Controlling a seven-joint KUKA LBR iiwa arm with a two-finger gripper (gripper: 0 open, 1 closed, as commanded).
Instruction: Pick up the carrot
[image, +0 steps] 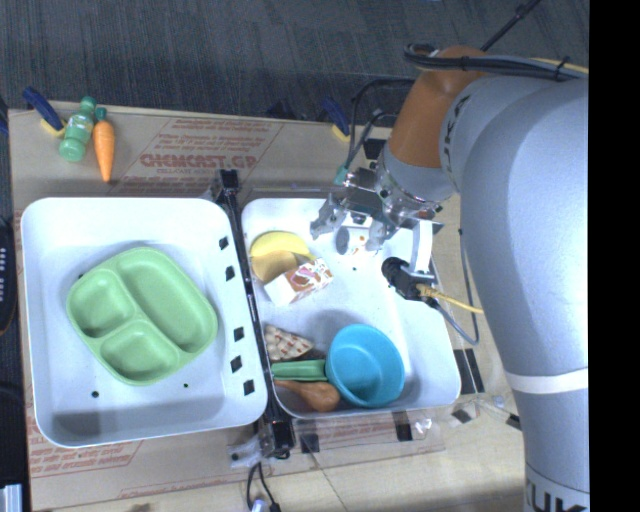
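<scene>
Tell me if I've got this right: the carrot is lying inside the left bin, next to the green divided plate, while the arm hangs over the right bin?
Not quite. The camera view shows the carrot outside both bins, on the bench beyond the left bin. The green divided plate is in that bin, and the gripper does hang over the right bin.

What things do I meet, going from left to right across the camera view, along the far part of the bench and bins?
Carrot → yellow banana-like piece → gripper, open above the right bin.

Gripper points down, fingers seemingly apart, empty.
</scene>
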